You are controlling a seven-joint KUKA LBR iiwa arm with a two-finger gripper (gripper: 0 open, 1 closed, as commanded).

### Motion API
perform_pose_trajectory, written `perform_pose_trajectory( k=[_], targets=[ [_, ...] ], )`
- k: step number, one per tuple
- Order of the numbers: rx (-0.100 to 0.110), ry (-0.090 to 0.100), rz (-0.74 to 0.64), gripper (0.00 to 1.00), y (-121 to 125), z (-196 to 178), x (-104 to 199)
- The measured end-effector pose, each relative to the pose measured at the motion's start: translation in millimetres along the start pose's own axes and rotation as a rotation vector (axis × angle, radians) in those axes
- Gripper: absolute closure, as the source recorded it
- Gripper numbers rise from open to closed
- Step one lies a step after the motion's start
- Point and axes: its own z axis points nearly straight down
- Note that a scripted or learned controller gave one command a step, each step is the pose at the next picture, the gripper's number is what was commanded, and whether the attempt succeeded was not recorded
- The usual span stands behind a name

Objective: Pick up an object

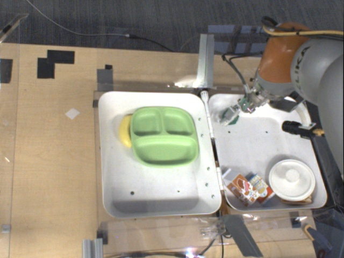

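My gripper (234, 113) hangs low over the far left corner of the right bin (258, 138), close to the wall between the bins. In the same bin's near right corner sits a white round bowl (291, 179). A colourful snack packet (248, 188) lies left of the bowl at the near edge. The left bin (115, 187) holds a green divided plate (163, 135), and a yellow object (124, 131) peeks out from under the plate's left edge. The view is too small to show whether anything is in the gripper.
The grey arm with its orange band (279, 58) comes in over the far right corner of the right bin. A metal post (206, 63) stands behind the gap between the bins. Bare white floor lies in the near half of the left bin.
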Motion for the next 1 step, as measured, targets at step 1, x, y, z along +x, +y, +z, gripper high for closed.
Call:
perform_pose_trajectory(
  k=[1],
  targets=[
    [-0.006,-0.004,-0.075,0.0,10.0,-77.2,12.7]
  ],
)
